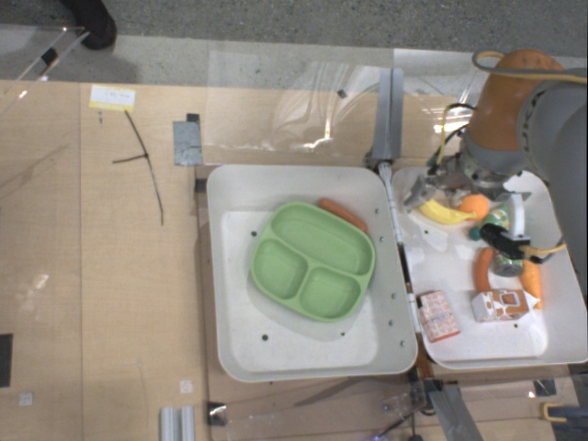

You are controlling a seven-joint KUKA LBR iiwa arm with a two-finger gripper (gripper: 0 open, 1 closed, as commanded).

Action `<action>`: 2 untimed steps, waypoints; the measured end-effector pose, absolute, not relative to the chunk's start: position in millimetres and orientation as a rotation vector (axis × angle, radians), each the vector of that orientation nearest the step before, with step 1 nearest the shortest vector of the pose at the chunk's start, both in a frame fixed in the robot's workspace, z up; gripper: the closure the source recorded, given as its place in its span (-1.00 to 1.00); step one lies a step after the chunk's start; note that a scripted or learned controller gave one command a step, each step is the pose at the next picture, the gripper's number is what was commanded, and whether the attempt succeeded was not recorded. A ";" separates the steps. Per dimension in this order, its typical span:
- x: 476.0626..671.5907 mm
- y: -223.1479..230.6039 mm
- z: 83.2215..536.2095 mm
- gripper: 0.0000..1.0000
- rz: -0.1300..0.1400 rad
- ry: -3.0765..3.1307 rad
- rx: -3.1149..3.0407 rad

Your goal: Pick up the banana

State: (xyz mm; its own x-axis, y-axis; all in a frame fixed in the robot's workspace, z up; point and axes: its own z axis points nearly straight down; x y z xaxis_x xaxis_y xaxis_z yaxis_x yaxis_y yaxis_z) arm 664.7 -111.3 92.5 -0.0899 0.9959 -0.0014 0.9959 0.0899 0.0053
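The yellow banana [442, 213] lies in the right bin [478, 347], near its far left corner, with an orange fruit [474, 206] touching its right end. My gripper [428, 188] hangs just above the banana's left end, close to the bin's far wall. The wrist hides the spot where the gripper meets the banana. I cannot make out anything held.
The right bin also holds a reddish sausage [483, 269], a carrot [531, 281], a small white-and-brown carton [501, 305], a pink box [437, 315] and a green item [500, 219]. In the left bin [230, 338] sits a green divided plate [314, 260] with a sausage [343, 212] behind it.
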 end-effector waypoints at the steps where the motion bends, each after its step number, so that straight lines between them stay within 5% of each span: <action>1: 666.9 -112.1 106.0 1.00 0.012 2.311 2.111; 2: 665.4 -59.3 194.9 1.00 0.011 2.275 2.154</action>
